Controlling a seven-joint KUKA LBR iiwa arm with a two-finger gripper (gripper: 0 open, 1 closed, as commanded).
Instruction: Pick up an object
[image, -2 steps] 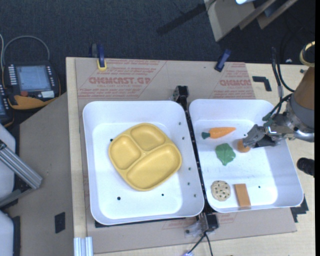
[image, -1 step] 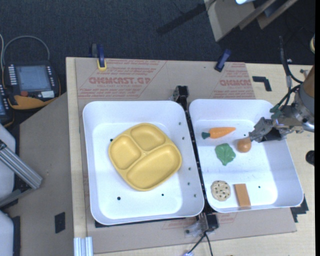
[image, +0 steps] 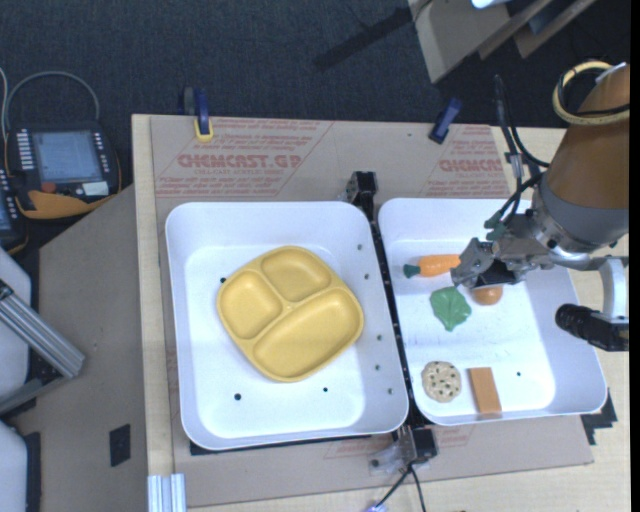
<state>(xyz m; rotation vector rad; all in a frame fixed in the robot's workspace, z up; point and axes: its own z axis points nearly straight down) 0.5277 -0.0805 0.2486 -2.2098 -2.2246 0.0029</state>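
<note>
In the right bin (image: 570, 395) lie an orange carrot (image: 434, 266), a green leafy piece (image: 451, 307), a round cookie (image: 441, 380) and a tan block (image: 485, 390). A small orange-brown round object (image: 488, 294) peeks out just below the gripper. My gripper (image: 480, 268) hangs low over the bin's middle, reaching in from the right, right beside the carrot's right end and just above the green piece. Its dark body hides whatever is directly under it.
The left bin (image: 200, 390) holds a yellow divided plate (image: 290, 312). A black divider with clamps (image: 362, 186) runs between the bins. The arm's grey and orange wrist (image: 590, 170) stands over the right bin's far right corner. A black part (image: 592, 326) juts in at the right rim.
</note>
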